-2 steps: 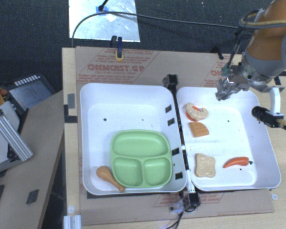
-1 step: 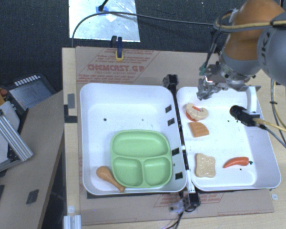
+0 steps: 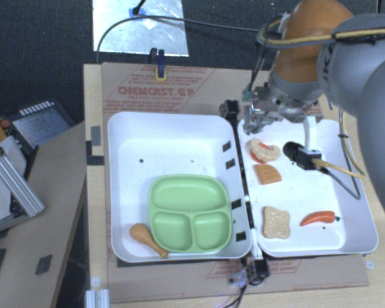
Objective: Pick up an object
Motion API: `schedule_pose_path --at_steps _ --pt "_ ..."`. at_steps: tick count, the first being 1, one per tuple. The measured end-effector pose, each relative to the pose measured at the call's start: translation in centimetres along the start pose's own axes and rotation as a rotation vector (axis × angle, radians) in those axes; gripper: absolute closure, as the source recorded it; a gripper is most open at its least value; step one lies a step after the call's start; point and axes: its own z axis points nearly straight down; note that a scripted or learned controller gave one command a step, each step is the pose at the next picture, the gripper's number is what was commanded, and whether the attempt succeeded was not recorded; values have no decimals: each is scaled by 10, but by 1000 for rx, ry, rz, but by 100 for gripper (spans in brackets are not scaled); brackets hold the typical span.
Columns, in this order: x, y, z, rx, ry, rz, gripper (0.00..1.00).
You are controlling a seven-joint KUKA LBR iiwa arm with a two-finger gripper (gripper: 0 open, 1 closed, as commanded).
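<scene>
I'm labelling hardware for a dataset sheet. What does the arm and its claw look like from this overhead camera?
The arm is smooth, rounded grey casing, with a glossy orange band above the wrist. Thin yellowish and dark cables loop around that band and trail down the arm's side. The claw is a compact cluster of dark and silvery metal parts, too small to make out further.

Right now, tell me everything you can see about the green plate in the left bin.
The green plate is a pale green divided tray of smooth, plastic-looking material, roughly rectangular with rounded corners. It has three compartments: one long section across the far side and two smaller ones along the near side, all bare. It lies flat and upright on the floor of the left bin, toward its near right corner. A tan drumstick-shaped toy lies at its near left corner, seemingly touching the rim.
</scene>
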Motion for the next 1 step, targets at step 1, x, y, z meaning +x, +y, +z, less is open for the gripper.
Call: schedule_pose_path --at_steps 1 --pt "53 -1 11 1 1 -1 100"
